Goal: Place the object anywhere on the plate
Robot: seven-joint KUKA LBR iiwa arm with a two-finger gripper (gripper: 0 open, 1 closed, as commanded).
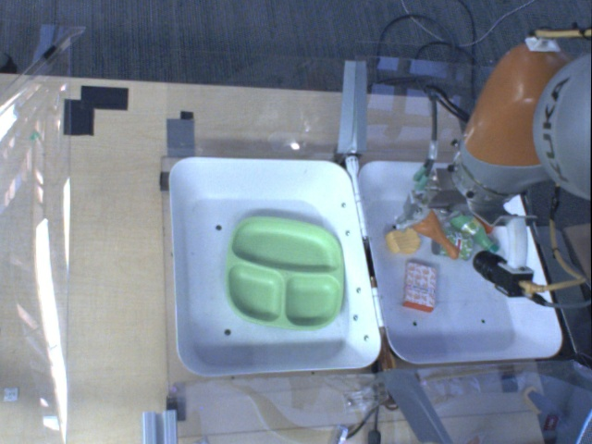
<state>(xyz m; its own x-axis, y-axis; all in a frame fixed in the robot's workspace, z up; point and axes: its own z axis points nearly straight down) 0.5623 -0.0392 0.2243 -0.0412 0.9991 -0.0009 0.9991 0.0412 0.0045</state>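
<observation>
Reaching in from the right, the arm (518,109) hangs its gripper (427,188) over the right bin (462,340), above an orange carrot (442,232) and a yellow piece (402,240). A red packet (420,285) lies nearby. The green plate (283,271) sits in the left bin (199,248).

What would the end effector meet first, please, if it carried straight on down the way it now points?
Most likely the small pile of objects in the right bin. The end effector hangs over that pile, near the orange carrot-like piece. Height is hard to judge from this slanted view, so which piece comes first is uncertain.
</observation>
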